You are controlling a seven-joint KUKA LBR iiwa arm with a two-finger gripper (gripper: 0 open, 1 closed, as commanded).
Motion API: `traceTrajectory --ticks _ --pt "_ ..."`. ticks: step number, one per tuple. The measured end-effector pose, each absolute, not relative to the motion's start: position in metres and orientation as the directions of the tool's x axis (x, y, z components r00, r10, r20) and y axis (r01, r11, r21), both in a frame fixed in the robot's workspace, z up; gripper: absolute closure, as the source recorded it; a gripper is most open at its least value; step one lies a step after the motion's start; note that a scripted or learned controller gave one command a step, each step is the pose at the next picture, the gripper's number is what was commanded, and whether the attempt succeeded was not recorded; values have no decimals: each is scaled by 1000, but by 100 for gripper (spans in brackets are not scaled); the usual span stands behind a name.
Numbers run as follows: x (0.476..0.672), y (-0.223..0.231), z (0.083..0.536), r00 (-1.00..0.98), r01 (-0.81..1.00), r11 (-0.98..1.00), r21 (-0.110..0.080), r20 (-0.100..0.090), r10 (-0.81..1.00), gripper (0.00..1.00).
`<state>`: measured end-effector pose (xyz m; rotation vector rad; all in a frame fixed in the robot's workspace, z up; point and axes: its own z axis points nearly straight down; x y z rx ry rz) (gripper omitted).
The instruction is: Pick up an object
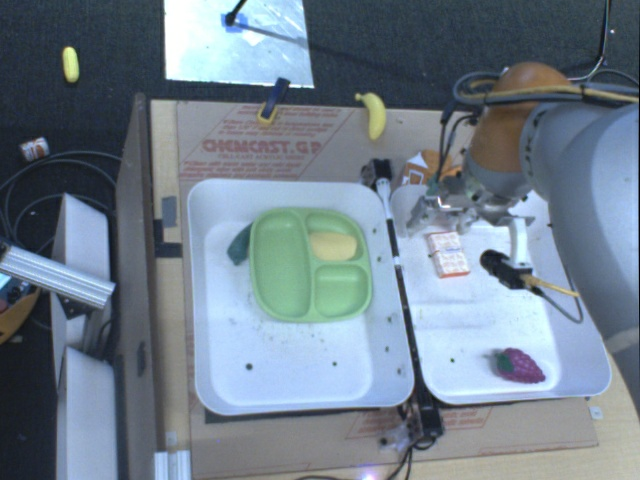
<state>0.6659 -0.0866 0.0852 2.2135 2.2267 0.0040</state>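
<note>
End effector [440, 211] hangs over right bin [570, 363] far end, grip state unclear; small red-white box [447, 253] lies just below-right, long axis running toward camera.

From my screen both bins [300, 388] looked like smooth white plastic with a dull sheen, speckled with dark grit. The green divided plate [300, 293] seemed matt plastic. Under them lay a brown cardboard sheet [270, 138] with red print, rough and dull. The floor [80, 18] looked like dark, coarse carpet. A shiny, crinkled foil-like square [260, 38] lay beyond. The arm [590, 168] had a smooth grey casing and a glossy orange band [505, 108].
</note>
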Motion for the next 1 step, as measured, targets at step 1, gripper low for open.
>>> traceTrajectory --ticks 1 --pt "638 -108 84 1 1000 -1 0 -1 1000 0"
